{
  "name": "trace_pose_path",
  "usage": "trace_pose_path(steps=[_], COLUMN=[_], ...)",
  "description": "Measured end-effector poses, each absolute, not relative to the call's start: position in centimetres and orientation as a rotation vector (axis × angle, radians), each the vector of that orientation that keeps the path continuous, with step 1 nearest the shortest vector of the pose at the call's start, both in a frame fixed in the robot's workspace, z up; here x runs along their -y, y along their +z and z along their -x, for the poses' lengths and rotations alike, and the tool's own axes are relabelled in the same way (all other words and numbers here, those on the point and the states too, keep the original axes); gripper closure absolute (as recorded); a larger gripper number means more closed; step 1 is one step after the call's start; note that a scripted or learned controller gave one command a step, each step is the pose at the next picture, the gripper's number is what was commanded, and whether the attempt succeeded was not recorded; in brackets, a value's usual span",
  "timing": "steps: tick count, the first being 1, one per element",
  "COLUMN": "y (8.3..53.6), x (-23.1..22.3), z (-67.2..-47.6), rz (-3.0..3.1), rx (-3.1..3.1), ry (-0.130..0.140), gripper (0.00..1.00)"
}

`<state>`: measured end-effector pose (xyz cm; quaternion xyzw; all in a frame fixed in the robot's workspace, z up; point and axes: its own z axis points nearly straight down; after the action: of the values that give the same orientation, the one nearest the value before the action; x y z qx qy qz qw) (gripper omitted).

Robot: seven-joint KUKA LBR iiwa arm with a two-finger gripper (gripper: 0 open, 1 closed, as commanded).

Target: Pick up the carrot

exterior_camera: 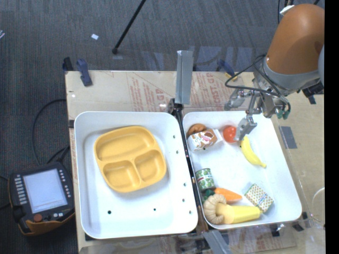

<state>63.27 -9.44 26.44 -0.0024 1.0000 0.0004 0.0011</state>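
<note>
Clearly nothing is being held yet; the gripper [247, 127] is hanging with fingers released near the tomato [230, 134]; the carrot [229, 194] is lying untouched, well apart, beside the green can [204, 178].

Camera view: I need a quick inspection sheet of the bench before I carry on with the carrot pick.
Surface: two white bins, left bin and right bin.
Job's things: carrot lies near the right bin's front, not gripped.
Clutter: banana, tomato, green can, patterned box around it; yellow tray in the left bin.
Grippers: gripper over the right bin's back, beside the tomato.
Cables: black loops at the wrist.
Surroundings: teach pendant on the floor.
</note>
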Motion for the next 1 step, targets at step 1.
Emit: trace_pose_path(steps=[1], y=[9.92], x=[8.72], z=[-58.11], rz=[-0.089], rx=[-3.153], ry=[0.005], gripper=[0.00])
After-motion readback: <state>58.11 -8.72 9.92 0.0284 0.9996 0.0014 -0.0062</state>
